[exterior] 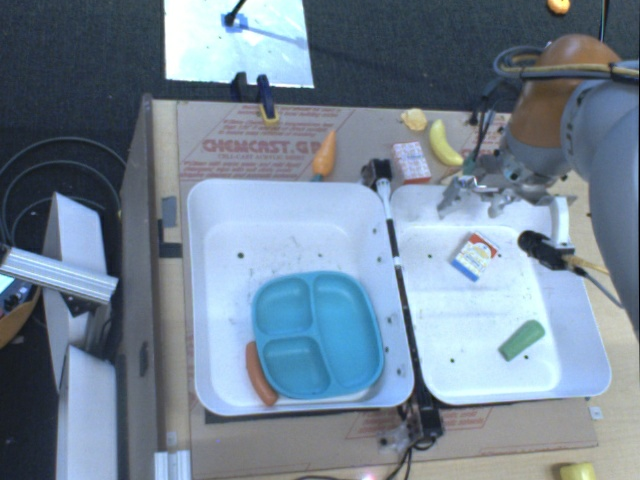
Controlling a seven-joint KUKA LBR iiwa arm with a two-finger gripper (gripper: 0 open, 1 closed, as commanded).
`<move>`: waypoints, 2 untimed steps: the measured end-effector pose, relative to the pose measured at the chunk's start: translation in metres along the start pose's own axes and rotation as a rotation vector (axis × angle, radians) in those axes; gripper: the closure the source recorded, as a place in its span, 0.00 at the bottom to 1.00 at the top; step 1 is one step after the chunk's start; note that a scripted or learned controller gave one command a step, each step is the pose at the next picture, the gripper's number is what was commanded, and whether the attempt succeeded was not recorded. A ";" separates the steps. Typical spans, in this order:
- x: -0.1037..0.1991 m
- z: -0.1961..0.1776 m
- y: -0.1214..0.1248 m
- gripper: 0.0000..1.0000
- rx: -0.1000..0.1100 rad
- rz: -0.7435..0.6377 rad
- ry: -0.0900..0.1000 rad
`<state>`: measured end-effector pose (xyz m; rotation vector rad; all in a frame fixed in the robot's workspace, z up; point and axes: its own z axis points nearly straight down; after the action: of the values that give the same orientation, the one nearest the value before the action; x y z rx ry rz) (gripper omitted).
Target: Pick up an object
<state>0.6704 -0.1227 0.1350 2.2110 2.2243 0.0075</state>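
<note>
toward the far side of the right bin (590, 368): small blue-and-white carton (473, 256) lying flat, green block (522, 339) nearer the front, both loose and reachable. just beyond the carton, over the bin's far rim, gripper (478, 190), carrying nothing; finger spread impossible to tell.

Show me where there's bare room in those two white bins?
Left bin: bare along its far half, beyond the blue tray; near half crowded. Right bin: bare in the middle, between the small box and green block.
</note>
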 end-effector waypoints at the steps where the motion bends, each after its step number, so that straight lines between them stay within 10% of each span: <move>1: -0.017 0.043 -0.070 0.00 0.012 0.008 -0.001; 2: -0.015 0.030 -0.066 1.00 0.003 0.004 0.000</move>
<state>0.6051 -0.1377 0.1043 2.2162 2.2215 0.0038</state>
